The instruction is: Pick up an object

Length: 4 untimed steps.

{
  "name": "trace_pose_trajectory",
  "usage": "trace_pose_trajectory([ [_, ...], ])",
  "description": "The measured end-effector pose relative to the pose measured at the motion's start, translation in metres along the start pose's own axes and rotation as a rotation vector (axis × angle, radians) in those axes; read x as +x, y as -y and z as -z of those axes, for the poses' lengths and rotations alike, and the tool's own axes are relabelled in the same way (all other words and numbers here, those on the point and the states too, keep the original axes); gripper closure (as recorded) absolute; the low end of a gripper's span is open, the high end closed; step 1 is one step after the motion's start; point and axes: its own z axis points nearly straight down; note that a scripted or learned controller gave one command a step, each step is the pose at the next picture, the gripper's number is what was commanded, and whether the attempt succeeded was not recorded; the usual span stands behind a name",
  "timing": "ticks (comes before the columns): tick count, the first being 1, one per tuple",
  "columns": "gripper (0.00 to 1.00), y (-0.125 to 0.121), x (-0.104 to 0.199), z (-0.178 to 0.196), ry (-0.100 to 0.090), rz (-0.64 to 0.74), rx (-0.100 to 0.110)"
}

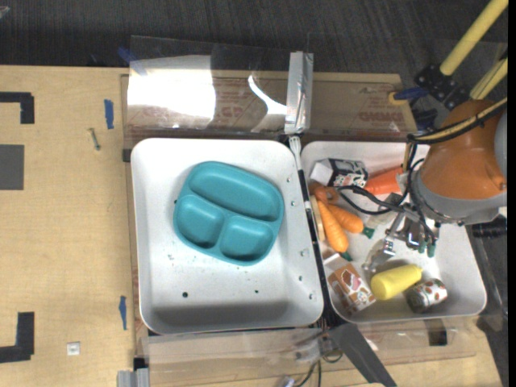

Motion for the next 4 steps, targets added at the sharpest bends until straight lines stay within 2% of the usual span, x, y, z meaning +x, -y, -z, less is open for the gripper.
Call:
trace_pose_trajectory([
  [1, 0.00, 0.037, 0.034, -0.034, 0.010, -0.129, -0.004],
  [2, 0.00, 0.062, -0.047, 0.092, 0.012, -0.255, -0.001],
  [3, 0.00, 0.103, -0.003, -0.017, 0.019, -0.273, -0.002],
  [4, 0.00, 0.103, 0.000, -0.021, 0.034, -0.091, -0.002],
])
